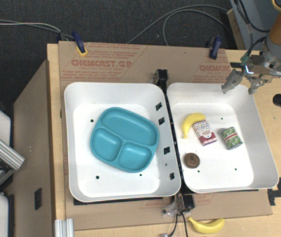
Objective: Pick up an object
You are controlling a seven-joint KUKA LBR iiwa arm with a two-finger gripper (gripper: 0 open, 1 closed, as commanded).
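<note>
Brown cardboard printed with red lettering covers the bench, and two shallow white bins sit on it side by side, their inner rims touching along a line of black clips. Left bin: a teal divided plate lies near the middle, with bare white floor all around it. Right bin: a yellow banana touches a red and white carton; a green packet lies just to the right, apart from both; a brown round piece sits below, near the inner rim. Bare floor remains along this bin's far and near edges. Above its far right corner hangs the gripper, fingers spread apart, nothing between them. A second banana lies outside the bins at the bench's near edge.
</note>
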